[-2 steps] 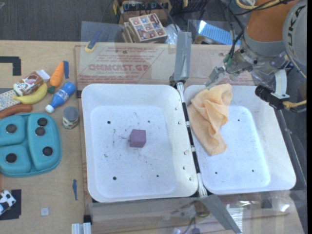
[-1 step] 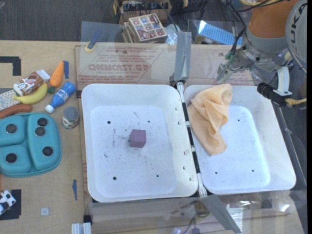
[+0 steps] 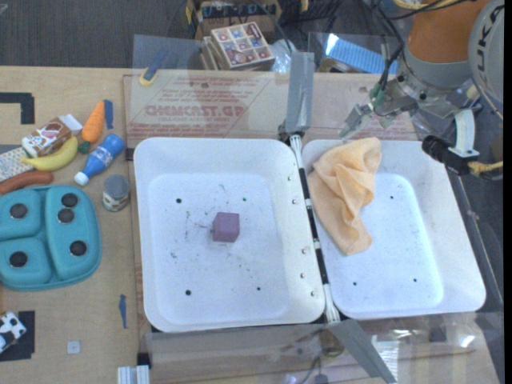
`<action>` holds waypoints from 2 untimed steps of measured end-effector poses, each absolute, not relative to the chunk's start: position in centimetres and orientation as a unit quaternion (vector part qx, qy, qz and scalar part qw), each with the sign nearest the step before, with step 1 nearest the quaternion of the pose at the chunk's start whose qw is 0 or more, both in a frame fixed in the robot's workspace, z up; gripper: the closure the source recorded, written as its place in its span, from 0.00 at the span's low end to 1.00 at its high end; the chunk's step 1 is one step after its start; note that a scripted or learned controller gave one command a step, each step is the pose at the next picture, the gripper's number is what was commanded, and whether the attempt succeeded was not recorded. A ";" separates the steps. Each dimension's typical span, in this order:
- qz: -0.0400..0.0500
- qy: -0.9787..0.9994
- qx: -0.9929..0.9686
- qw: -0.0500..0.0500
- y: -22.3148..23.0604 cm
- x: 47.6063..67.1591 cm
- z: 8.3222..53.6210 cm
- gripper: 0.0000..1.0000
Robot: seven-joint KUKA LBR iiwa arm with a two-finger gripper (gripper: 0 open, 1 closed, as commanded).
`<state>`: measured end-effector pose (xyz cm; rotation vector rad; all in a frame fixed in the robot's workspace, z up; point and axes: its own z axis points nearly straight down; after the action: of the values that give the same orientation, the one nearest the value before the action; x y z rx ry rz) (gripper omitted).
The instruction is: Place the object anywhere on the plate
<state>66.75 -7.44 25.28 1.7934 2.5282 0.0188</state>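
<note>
Purple cube [image 3: 226,227] alone in left bin [image 3: 160,174]; orange cloth [image 3: 349,192] in right; end effector [image 3: 376,106] splayed, empty

Smooth white plastic bins [image 3: 160,166], a soft crumpled orange cloth [image 3: 348,190], and a seemingly matt purple block [image 3: 226,227].

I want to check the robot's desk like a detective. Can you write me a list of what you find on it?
Surface: wooden bench with two white bins, left bin and right bin, side by side.
Job's things: purple block in the left bin; orange cloth crumpled in the right bin; no plate seen in the bins.
Clutter: teal tray, toy banana, carrot, bottle, small can.
Grippers: gripper above the right bin's far edge, holding nothing.
Cables: black cables by the arm.
Surroundings: boxes behind the bench.
</note>
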 end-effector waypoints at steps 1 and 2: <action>0.007 0.816 0.578 0.024 -7.5 66.9 26.4 1.00; 0.007 0.816 0.578 0.024 -7.5 66.9 26.4 0.00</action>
<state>66.88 -7.51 26.41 1.7883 2.5235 0.0222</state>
